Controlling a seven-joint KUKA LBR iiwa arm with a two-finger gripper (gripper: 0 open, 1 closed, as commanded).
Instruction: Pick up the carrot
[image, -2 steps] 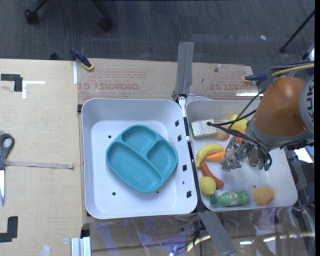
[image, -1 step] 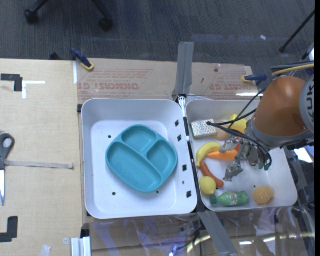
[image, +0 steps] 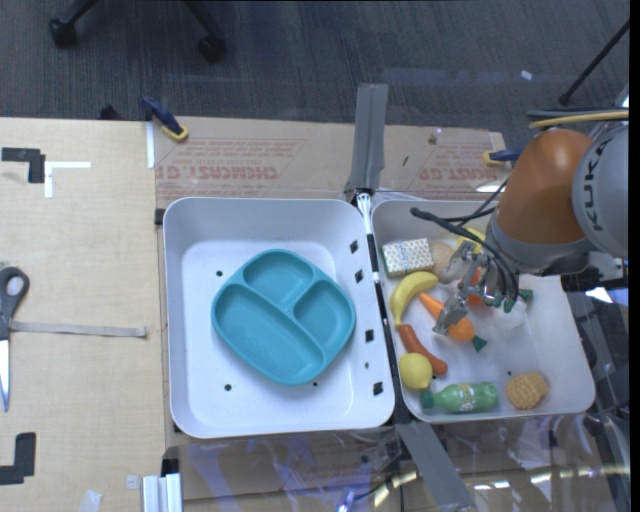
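Carrots (image: 448, 318) number two, one banana (image: 412, 291), one lemon (image: 415, 371); tool (image: 468, 300) grip state unclear

From my seat the two bins (image: 190, 300) read as smooth white plastic with a slight sheen. The blue tray (image: 284, 316) looks like matt moulded plastic. I see glossy plastic on the banana (image: 412, 291), lemon (image: 415, 371) and green bottle (image: 461, 398). The cookie (image: 527, 389) looks rough. The bench (image: 80, 300) looks like pale matt wood, with brown cardboard (image: 250, 165) behind. The arm's orange band (image: 545, 190) shines.
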